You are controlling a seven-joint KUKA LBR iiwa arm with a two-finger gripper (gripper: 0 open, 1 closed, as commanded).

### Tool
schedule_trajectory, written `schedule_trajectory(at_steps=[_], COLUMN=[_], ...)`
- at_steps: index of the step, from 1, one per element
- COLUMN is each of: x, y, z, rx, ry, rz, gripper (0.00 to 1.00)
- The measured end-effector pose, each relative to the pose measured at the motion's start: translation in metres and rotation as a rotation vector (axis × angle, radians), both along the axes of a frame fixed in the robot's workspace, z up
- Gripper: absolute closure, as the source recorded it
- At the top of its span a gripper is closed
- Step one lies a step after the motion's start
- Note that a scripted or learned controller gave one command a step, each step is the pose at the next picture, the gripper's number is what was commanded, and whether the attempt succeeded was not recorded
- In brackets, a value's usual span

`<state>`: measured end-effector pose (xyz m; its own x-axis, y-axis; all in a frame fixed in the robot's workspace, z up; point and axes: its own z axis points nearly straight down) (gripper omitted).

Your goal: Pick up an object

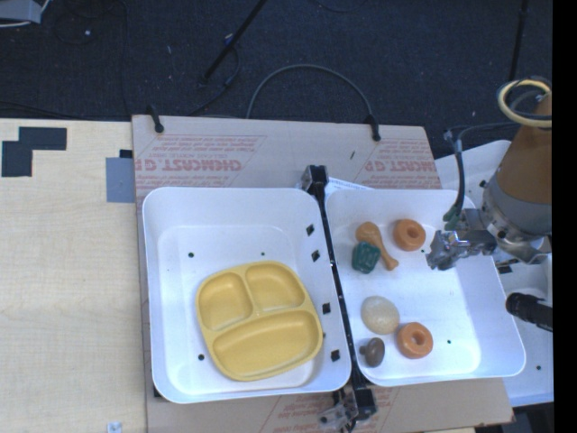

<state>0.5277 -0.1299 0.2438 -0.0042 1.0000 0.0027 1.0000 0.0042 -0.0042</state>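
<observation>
My gripper (444,253) hangs over the right edge of the right bin (469,332), below the orange band of the arm. Nothing shows between its fingers. In that bin lie an orange doughnut (409,234) left of the gripper, a tan drumstick-shaped piece (374,242), a dark green lump (365,258), a pale egg-shaped object (380,314), a second orange doughnut (416,340) and a small grey-brown stone (372,352).
The left bin (180,242) holds a yellow divided tray (260,318). A black divider bar (328,269) runs between the two bins. Cardboard lies behind and under the bins, and a wooden bench top spreads to the left.
</observation>
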Motion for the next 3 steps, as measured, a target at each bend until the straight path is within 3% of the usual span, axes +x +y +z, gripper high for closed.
schedule_trajectory(at_steps=[3], x=[0.0], y=[0.145], z=[0.004], rx=[-0.001], ry=[-0.001], rz=[0.001], gripper=[1.0])
